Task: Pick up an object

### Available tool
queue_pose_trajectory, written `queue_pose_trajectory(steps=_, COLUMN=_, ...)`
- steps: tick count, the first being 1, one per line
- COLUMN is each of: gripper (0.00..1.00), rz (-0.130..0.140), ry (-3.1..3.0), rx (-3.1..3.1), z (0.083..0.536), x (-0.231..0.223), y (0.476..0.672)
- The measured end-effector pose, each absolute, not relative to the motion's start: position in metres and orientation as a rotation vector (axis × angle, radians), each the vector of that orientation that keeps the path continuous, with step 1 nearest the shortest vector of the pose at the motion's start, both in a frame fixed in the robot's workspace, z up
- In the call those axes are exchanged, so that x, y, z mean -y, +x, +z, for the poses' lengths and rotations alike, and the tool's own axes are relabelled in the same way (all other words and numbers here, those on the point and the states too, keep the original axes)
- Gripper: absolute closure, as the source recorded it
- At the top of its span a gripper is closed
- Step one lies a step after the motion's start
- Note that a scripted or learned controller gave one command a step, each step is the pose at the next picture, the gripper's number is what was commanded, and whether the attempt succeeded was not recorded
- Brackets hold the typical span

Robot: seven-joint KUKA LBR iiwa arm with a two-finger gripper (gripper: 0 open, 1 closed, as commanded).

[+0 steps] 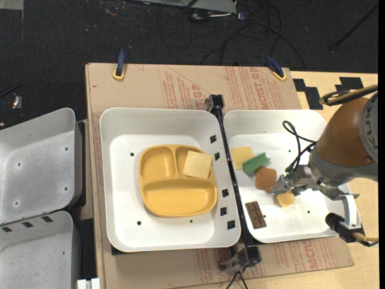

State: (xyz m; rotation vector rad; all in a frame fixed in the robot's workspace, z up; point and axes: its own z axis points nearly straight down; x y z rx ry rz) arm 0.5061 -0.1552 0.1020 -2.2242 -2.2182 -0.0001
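The right bin [264,120] holds a yellow block [241,157], a green block [255,162], a brown lump [265,178], a small yellow cube [287,200] and a dark brown bar [255,214]. My gripper [285,189] is low in this bin, just right of the brown lump and directly over the small yellow cube's top edge. The cube lies on the bin floor, partly covered by the gripper. The orange-banded wrist [346,140] leans in from the right.
The left bin [120,161] carries a yellow divided tray [174,197] with a pale yellow block [197,164] in its upper right compartment. A black divider [225,167] runs between the bins. A cable [298,138] hangs over the right bin.
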Motion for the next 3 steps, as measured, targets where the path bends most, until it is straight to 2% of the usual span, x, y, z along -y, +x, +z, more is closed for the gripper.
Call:
queue_pose_trajectory(steps=2, gripper=1.0, rz=-0.005, ry=-2.221, rx=2.229, z=0.199, x=0.151, y=0.502)
queue_pose_trajectory(steps=3, gripper=1.0, rz=-0.006, ry=-2.223, rx=2.231, z=0.262, x=0.15, y=0.507)
